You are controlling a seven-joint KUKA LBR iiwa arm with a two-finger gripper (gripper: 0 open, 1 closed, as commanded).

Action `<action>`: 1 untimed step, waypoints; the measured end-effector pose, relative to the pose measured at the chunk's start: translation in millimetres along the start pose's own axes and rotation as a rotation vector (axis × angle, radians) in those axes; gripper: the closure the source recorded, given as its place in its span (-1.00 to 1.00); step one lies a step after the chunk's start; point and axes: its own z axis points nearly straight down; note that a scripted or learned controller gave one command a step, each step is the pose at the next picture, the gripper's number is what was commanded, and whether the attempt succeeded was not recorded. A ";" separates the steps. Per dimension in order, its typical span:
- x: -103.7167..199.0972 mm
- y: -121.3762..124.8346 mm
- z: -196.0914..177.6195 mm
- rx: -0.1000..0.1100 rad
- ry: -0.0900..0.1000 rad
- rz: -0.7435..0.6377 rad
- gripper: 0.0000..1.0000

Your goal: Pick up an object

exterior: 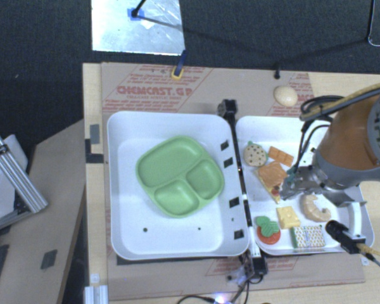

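Toast-coloured food piece in the right bin looks like the likely target, and nothing is lifted yet, so the pick remains to be done. Low over that piece hangs the gripper, at its right edge; whether it is spread or pinching cannot be told from this angle. Around it lie a cookie, an orange cracker, a cheese wedge, a croissant and a tomato. In the left bin rests a green divided plate.
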 end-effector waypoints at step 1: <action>-3.1 1.1 -43.5 -0.001 -0.001 0.001 1.00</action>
